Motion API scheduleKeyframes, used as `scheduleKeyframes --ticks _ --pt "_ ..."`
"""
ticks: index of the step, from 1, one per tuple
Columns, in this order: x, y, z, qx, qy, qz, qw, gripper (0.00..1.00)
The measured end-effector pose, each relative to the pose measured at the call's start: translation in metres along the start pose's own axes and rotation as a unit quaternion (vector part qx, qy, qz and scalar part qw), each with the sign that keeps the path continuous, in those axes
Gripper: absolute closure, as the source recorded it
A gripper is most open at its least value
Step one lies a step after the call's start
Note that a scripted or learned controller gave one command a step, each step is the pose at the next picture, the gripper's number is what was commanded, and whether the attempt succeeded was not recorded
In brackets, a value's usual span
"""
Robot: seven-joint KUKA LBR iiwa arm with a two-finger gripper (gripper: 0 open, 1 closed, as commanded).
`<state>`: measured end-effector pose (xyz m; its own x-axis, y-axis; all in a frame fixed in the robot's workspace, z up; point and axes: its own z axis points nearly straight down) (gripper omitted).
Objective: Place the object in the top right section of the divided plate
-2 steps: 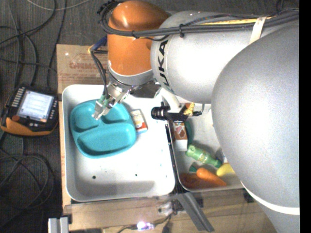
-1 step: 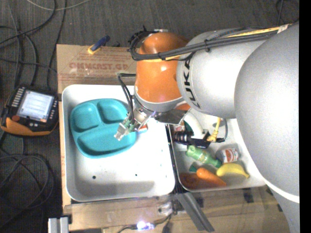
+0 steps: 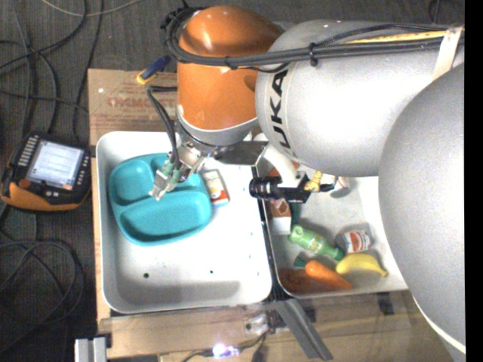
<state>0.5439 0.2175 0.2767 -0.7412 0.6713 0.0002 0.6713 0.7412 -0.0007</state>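
Note:
A teal divided plate (image 3: 162, 217) lies in the left bin (image 3: 226, 270), toward its back left. My gripper (image 3: 166, 179) hangs over the plate's upper part, near the ridge between the two top sections, and covers much of the top right section. Something small and greenish shows at the gripper's tip, but I cannot tell what it is. A small bottle with a red and white label (image 3: 216, 187) rests in the left bin against the plate's right edge. The orange band and grey arm fill the view above and to the right.
The right bin (image 3: 281, 281) holds a green bottle (image 3: 311, 240), a carrot (image 3: 326, 274), a banana (image 3: 362, 265), a small can (image 3: 355, 240) and a brown item (image 3: 279, 204). A tablet (image 3: 51, 168) and cables lie left of the bench.

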Motion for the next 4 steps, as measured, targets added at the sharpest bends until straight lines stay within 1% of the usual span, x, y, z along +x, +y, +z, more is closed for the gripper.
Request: scheduleKeyframes --ticks 1,2,3,4 --pt "-0.015 -0.063 0.016 0.001 -0.001 -0.104 0.9946 1.00" --pt "0.046 -0.038 0.052 0.000 0.000 -0.153 0.9883 1.00" --pt "-0.004 -0.084 0.018 0.000 -0.001 -0.143 0.9897 1.00" --pt "0.040 -0.045 0.082 0.000 0.001 -0.313 0.9497 1.00"
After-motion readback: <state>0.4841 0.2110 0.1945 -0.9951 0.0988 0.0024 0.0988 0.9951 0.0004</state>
